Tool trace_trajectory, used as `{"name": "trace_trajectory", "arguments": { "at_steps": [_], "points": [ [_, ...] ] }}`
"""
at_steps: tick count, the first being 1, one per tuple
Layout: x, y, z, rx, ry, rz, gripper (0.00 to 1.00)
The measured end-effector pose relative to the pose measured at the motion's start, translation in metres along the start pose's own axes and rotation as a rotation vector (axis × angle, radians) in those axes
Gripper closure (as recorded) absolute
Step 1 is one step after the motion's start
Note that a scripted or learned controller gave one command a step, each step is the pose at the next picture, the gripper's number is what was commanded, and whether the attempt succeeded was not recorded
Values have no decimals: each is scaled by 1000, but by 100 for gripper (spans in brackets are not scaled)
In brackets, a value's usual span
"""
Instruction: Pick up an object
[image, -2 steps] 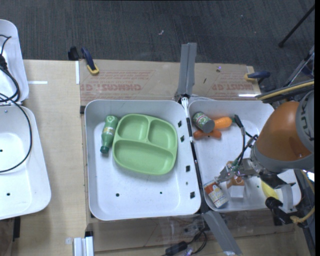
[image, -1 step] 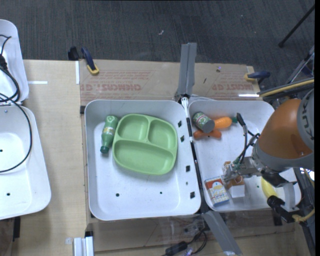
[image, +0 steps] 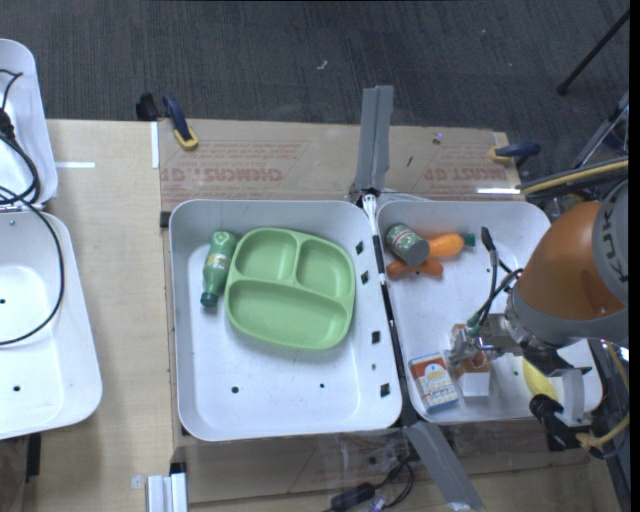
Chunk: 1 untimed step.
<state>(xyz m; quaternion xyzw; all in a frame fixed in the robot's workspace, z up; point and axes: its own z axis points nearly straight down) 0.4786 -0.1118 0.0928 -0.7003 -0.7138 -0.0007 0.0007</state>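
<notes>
While the arm (image: 575, 275) reaches into the right bin (image: 440, 305), we see the green divided plate (image: 291, 287) and green bottle (image: 215, 266) lying in the left bin (image: 270, 400). Our gripper (image: 470, 345) sits low just above the small carton (image: 433, 381), touching or nearly so; we cannot tell how its fingers stand. A can (image: 405, 241) and carrot (image: 440, 246) lie near the far wall.

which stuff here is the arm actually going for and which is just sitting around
In play, right bin, near the hand:
small carton
white block
yellow object

Lying about:
can
carrot
green divided plate
green bottle
</notes>
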Motion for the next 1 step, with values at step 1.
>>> {"name": "trace_trajectory", "arguments": {
  "at_steps": [1],
  "points": [
    [71,0,-98,3,-3,-32,100]
  ]
}}
